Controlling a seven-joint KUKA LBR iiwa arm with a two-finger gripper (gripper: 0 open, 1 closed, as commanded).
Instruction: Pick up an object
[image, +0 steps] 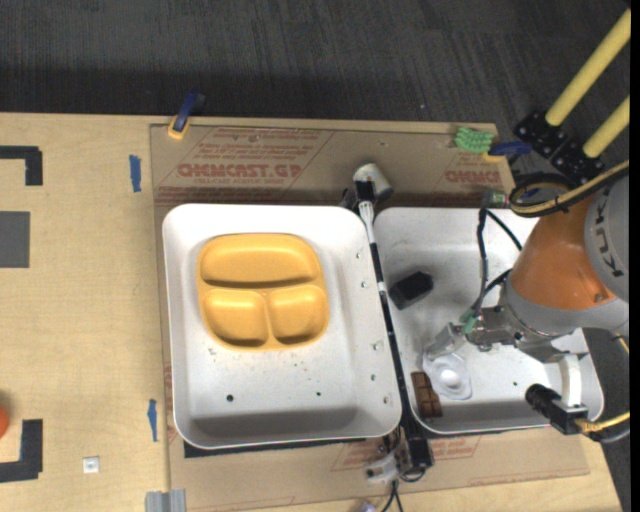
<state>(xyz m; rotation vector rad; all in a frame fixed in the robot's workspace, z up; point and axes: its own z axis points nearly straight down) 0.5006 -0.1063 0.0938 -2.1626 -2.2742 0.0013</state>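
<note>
Clear small cup-like object (447, 378) sits in right bin (500, 232), toward its 7 o'clock corner, seems to lie on the bin floor; outline blurry, hard to tell what it is. Gripper (452, 345) is just above it at 12 o'clock, close or touching, can't tell which. Whether the fingers are released or clenched can't be told, too blurred, nothing seen clearly held between them. Black block (411, 288) lies at 11 o'clock from the clear object, near the bin's left wall, apart from the gripper. Small brown piece (427, 392) at 8 o'clock, just beside the clear object, against the bin's lower left rim. Arm (560, 280) comes in from 3 o'clock, orange band over the right bin, cables trailing. Left bin (190, 330) touches the right bin side by side; yellow three-compartment tray (264, 288) lies in its upper half, at 9 o'clock from the gripper, well apart. Both bins rest on a brown board (250, 160) on the table (70, 250)
</note>
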